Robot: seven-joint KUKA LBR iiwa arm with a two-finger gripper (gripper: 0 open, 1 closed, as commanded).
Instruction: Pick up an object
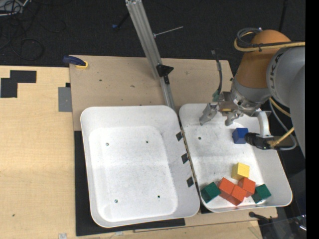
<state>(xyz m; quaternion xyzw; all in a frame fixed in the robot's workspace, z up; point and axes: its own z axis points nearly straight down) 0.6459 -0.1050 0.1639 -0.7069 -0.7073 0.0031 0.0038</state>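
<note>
**Open gripper hangs over the right bin, nothing between its fingers**

Seen from above, the grey arm with its orange band (260, 54) reaches in from the right, and its two-finger metal gripper (221, 116) sits over the far part of the shallow white right-hand bin (209, 148). The fingers (208, 114) are spread apart, and only bare bin floor shows between them.

A small blue cube (239, 135) lies in the same bin, just beside the gripper on its right and apart from the fingers. The other blocks are clustered at the near end of the right bin, well apart from the gripper: a yellow cube (242, 170), two orange-red blocks (234, 189) touching each other just beneath it, a dark green block (210, 191) on the cluster's left and another dark green block (261, 192) on its right, close to the bin's rim.

The shallow white left-hand bin (130, 163) stands alongside, its edge meeting the right bin's, with small black clips (184, 157) along the seam. A slanted aluminium rail (148, 44) rises from the wooden bench (35, 133) behind the bins.
</note>
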